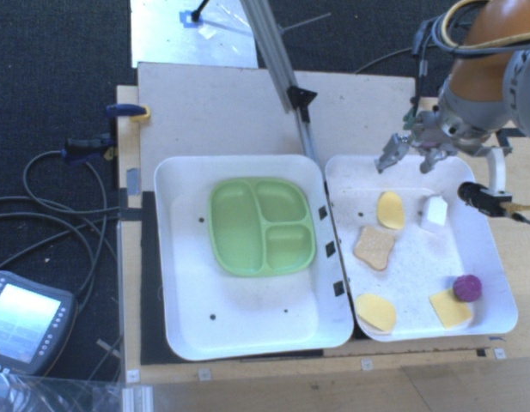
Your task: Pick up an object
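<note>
Two smooth white plastic bins [247, 333] sit on a matt, pale fibreboard-like bench [213, 101]. Inside the left bin, a glossy green plastic divided plate [234, 239]. Above the right bin, a dull grey metal hand [412, 155].

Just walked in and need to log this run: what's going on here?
The arm's gripper hangs open over the far edge of the right bin, holding nothing. Below it lie a yellow oval piece, a white block, a toast slice and a purple ball. The left bin holds a green divided plate.
</note>
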